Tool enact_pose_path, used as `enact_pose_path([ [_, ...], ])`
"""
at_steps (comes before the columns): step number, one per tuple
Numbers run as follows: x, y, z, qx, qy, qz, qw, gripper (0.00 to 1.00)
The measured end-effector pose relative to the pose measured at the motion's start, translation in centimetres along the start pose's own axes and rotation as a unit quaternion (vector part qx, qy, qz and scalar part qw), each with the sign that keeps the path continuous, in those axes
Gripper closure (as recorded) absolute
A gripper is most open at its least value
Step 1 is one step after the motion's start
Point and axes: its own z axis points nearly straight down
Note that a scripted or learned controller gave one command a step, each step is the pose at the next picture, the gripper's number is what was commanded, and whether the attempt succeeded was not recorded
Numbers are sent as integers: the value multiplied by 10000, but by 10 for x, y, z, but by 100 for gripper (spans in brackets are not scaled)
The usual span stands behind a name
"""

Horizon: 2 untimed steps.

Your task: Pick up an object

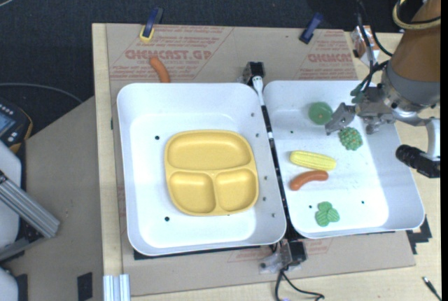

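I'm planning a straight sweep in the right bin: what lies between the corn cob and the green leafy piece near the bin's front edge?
In the camera view, a hot dog lies between the corn cob and the leafy piece, just below the cob.

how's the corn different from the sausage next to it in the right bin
The corn is yellow; the sausage is orange-red. The corn looks thicker and lies nearly level across the bin, tipping slightly down to the right, while the slimmer sausage curves and rises toward the right. The corn sits farther from the bin's near edge. Both are elongated toy foods lying flat in the right bin.
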Motion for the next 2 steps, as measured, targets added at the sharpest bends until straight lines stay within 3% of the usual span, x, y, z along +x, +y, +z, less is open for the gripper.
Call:
enact_pose_path([
  [2, 1, -8, 97, 0, 4, -3, 10000, 0],
])
